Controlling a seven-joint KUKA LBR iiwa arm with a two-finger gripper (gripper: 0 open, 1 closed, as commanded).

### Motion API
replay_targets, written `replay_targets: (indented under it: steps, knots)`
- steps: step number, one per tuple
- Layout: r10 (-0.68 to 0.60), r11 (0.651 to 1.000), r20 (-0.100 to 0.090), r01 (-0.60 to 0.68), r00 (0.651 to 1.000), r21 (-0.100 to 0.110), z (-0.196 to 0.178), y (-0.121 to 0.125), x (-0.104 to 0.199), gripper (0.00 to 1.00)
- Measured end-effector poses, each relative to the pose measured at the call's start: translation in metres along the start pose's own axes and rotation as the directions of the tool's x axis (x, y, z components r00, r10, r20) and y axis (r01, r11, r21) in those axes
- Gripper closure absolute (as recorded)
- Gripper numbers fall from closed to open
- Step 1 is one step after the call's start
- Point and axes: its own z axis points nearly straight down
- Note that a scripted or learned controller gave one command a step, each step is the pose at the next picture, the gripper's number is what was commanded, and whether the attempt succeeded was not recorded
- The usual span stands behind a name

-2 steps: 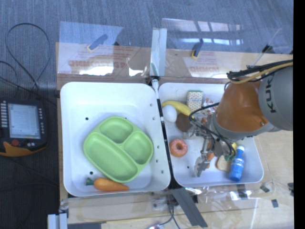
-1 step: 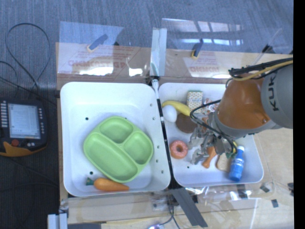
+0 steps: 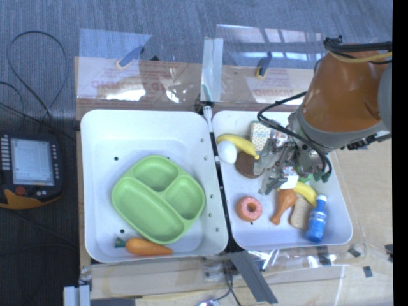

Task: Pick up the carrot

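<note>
My small orange carrot with a green stub (image 3: 148, 247) lies in the left bin's near-left corner, long axis running left-right, beside the green divided plate (image 3: 159, 198). My gripper (image 3: 275, 169) hangs over the right bin, far right of it; I cannot tell its opening.

The arm (image 3: 347, 94) is cut off by the frame's edge at 3 o'clock. The end effector's (image 3: 275, 171) finger state is obscured by clutter. A wrapped item (image 3: 260, 132) at its 11 o'clock is partly hidden, its identity unclear.
</note>
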Motion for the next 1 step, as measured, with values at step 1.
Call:
replay_targets:
  steps: [1]
  knots:
    - [0.001, 1.000, -0.011, -0.001, 1.000, -0.001, 0.0046, -0.0007, 0.0020, 0.00]
